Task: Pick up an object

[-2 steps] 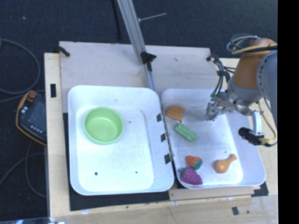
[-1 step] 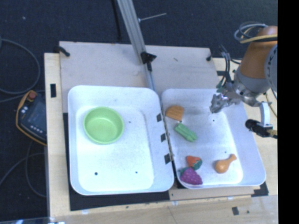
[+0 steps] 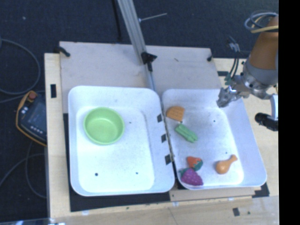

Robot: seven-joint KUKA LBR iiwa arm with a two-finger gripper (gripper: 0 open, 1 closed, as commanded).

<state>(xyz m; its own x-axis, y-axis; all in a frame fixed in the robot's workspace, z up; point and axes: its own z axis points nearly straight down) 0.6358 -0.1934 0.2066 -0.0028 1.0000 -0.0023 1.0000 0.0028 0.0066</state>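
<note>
The right white bin [image 3: 243, 139] holds several toy foods: an orange bread slice [image 3: 175, 113] at its upper left, a green pickle-like piece [image 3: 186, 133] below that, a red-and-green strawberry [image 3: 194, 162], purple grapes [image 3: 191, 176] at the bottom left, and an orange drumstick [image 3: 225, 164] at the lower right. My gripper [image 3: 227, 98] hangs over the bin's upper right corner, well apart from all of them. Nothing is visible between its fingers.
The left white bin [image 3: 140, 172] holds a green bowl [image 3: 104, 125] at its upper left. A slanted metal post [image 3: 133, 25] rises behind the bins. A teach pendant [image 3: 32, 116] lies off the bench at the left.
</note>
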